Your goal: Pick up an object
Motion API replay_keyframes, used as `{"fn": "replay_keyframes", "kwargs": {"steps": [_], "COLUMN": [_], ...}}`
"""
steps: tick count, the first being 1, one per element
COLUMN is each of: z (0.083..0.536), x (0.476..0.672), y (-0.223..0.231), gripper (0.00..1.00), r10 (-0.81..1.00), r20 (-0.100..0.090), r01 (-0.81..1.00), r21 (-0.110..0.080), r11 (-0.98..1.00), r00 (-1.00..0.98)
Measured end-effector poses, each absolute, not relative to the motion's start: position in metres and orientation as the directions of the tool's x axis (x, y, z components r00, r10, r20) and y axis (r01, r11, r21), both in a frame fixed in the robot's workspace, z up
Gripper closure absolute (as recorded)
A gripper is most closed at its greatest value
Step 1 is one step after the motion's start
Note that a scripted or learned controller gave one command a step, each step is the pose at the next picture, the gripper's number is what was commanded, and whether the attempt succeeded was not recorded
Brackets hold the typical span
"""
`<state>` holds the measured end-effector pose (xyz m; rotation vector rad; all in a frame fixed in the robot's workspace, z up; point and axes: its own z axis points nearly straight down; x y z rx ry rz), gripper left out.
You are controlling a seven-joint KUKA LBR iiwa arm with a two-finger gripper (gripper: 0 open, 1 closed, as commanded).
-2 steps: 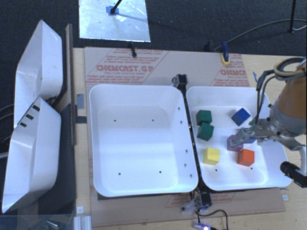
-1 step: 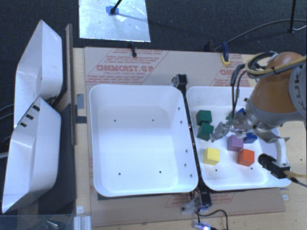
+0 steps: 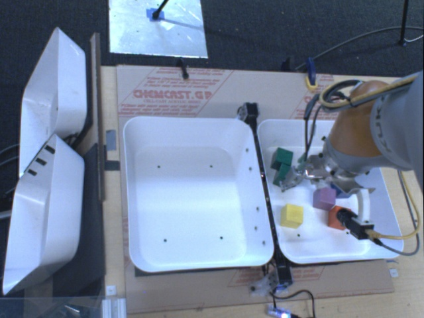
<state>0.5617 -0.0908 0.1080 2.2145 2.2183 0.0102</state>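
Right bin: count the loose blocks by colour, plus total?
Counting what is visible in the right bin; the arm covers part of it.
Green block: 1
Yellow block: 1
Purple block: 1
Orange block: 1
Total: 4
The gripper sits beside the green block.

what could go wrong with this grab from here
1. The gripper sits low beside the green block, close to the right bin's left wall, so it may nudge the block against the wall rather than grasp it.
2. The purple block and orange block lie close under the wrist; the arm could knock them.
3. The yellow block is near enough to be bumped.
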Motion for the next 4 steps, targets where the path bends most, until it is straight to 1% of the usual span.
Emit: {"fn": "replay_keyframes", "kwargs": {"steps": [1,2,3,4], "z": [0.116,0.19,0.187,0.186], "x": [0.561,0.568,0.572,0.509], "y": [-0.091,-0.019,0.05,0.055], "gripper": [1.0,1.0,1.0,1.0], "r10": [1.0,1.0,1.0,1.0], "r20": [-0.001,0.002,0.0,0.001], "r01": [1.0,1.0,1.0,1.0], "r21": [0.007,0.007,0.001,-0.001], "r11": [0.002,0.007,0.006,0.001], "r00": [-0.002,-0.007,-0.006,-0.001]}}
